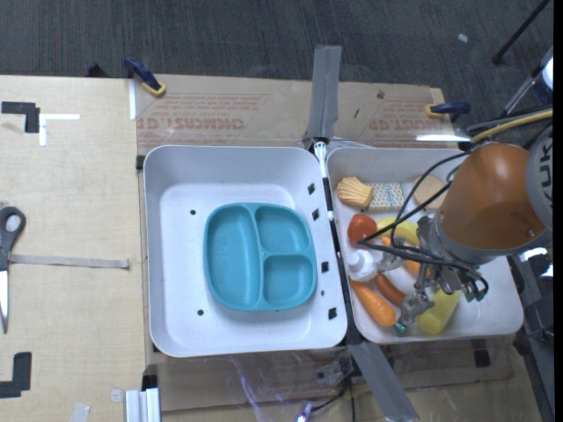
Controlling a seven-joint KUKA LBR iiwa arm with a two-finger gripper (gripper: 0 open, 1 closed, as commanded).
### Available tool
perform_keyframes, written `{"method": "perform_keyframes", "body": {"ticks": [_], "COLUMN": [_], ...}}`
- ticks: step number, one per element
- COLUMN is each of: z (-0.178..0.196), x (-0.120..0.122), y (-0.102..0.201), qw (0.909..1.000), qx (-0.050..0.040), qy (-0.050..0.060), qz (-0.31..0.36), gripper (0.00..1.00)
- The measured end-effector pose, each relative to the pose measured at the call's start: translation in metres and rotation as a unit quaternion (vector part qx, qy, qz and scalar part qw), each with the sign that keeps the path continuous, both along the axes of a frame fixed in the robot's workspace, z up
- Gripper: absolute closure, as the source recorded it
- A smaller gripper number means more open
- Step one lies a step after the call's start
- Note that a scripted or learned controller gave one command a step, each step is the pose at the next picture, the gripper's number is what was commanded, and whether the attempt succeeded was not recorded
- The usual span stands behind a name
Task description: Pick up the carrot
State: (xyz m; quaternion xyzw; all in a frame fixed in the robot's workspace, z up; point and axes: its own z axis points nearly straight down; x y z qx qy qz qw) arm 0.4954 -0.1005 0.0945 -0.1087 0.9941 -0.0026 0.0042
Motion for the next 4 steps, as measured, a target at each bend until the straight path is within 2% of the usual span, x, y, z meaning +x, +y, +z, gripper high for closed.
{"method": "perform_keyframes", "body": {"ticks": [1, 2, 3, 4], "z": [0.011, -0.001, 0.098, 0.098], "x": [0.003, 0.041, 0.086, 0.086], "y": [0.001, 0.006, 0.107, 0.107], "qw": [1.0, 0.9975, 0.9773, 0.9773], "qx": [0.0, 0.0026, 0.0033, 0.0031], "qy": [-0.004, 0.002, 0.002, 0.002], "qz": [0.002, -0.07, -0.212, -0.212], "gripper": [1.0, 1.0, 1.0, 0.0]}}
